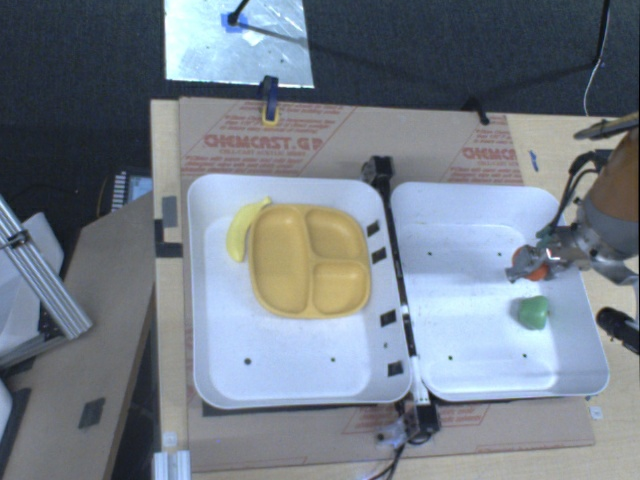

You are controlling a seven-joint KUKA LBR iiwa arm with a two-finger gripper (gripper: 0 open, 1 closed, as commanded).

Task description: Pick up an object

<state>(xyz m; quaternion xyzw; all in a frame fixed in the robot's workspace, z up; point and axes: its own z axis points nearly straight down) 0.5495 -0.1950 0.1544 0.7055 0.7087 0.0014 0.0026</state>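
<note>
now the pincer (525, 263) is low at the right bin's (470, 383) right edge, if open or closed i cannot tell; a green object (533, 312) lies just beside it.

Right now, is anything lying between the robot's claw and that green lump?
No. The camera view shows just bare white bin floor between the gripper and the green object.
</note>
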